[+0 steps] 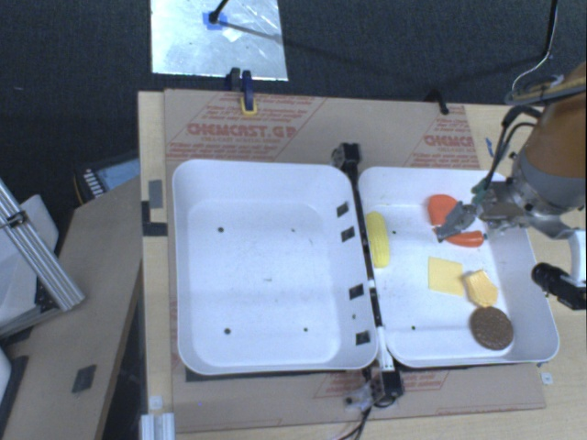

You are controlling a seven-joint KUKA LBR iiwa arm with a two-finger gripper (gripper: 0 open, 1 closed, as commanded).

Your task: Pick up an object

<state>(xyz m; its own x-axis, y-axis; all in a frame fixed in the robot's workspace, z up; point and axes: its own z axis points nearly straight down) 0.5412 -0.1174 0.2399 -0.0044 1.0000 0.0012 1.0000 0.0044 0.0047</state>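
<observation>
The right bin (523, 273) holds several toy foods. A yellow corn cob (377, 237) lies by the bin's left wall. An orange rounded piece (439, 207) sits at the upper middle, with a red-orange piece (468, 240) just below it. A pale yellow cheese slice (445, 276), a yellow chunk (481, 289) and a brown round cookie (492, 327) lie lower right. My gripper (455, 223) reaches in from the right and hangs between the two orange pieces, partly covering them. Nothing is seen in its grasp.
The left bin (266, 273) stands beside the right one, with black clips (356, 291) along the shared divider. Both rest on a brown board (275, 126). A metal sheet (218, 26) lies beyond, and an aluminium frame (27, 255) stands at the far left.
</observation>
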